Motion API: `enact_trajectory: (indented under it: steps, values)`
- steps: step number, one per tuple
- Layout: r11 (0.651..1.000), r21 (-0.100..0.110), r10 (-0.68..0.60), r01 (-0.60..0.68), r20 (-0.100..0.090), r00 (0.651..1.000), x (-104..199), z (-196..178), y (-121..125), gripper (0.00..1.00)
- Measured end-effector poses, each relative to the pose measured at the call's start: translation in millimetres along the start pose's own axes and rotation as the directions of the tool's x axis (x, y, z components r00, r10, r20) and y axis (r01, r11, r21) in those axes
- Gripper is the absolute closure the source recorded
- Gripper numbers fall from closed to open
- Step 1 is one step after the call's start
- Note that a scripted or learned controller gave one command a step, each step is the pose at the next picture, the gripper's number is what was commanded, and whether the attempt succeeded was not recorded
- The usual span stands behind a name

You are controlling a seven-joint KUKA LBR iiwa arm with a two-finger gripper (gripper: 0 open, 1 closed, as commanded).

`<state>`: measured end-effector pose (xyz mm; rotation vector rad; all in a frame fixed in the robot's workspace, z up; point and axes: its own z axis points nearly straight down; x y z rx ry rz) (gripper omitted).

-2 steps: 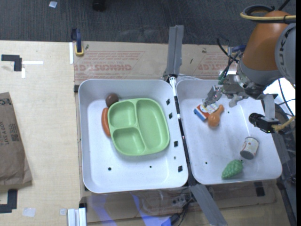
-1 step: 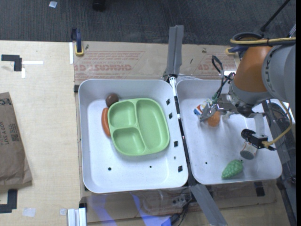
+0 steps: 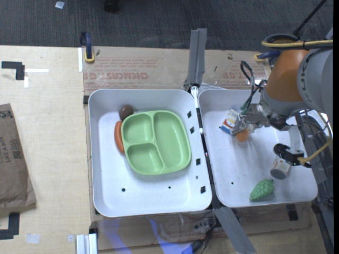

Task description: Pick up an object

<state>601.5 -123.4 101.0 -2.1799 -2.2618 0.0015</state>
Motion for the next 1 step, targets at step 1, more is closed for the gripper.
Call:
enact_trajectory:
  steps: [1]
  values:
    - [1.0, -0.001, 0.031, -0.031, 0.001, 1.0, 50.7, -90.9, 31.0, 1.0]
